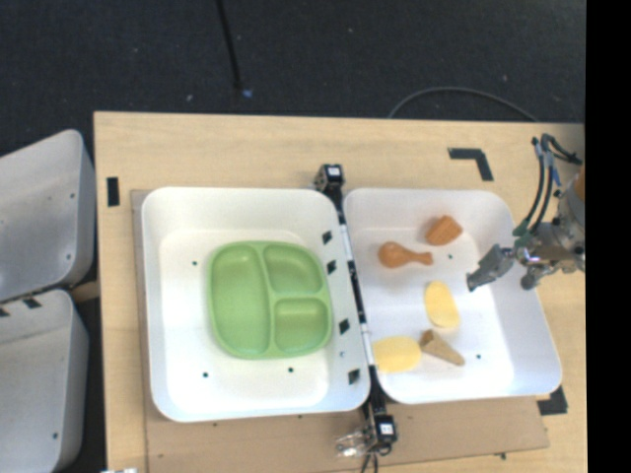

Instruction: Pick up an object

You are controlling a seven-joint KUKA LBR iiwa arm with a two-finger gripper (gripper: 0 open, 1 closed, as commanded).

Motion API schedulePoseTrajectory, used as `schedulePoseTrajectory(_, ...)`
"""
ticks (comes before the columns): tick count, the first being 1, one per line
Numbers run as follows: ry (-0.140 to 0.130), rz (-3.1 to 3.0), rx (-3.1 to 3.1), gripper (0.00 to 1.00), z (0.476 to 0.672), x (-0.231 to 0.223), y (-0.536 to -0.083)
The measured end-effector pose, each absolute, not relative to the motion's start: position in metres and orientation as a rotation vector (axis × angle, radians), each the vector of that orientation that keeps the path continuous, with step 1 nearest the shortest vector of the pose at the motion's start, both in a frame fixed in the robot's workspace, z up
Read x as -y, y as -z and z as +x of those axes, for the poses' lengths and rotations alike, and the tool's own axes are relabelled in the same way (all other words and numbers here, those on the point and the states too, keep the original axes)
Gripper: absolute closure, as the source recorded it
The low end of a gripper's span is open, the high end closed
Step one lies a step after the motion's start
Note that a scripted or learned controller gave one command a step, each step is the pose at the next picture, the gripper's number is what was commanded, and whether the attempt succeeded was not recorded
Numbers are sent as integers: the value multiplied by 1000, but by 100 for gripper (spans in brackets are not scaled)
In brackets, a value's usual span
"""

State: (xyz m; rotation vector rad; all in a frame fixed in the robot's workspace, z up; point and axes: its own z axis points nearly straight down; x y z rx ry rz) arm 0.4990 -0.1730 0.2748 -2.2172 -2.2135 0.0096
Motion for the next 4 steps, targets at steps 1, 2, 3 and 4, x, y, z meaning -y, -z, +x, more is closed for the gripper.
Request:
schedulePoseTrajectory(1, 0, -2221, 2225, 0, 501, 173, -281)
schedulePoseTrajectory(2, -3, -2221, 2221, 0, 498, 171, -238)
schedulePoseTrajectory(3, -4, -2221, 2219, 0, 500, 175, -195)
schedulePoseTrajectory(4, -4, -2221, 2219, 0, 499, 177, -152)
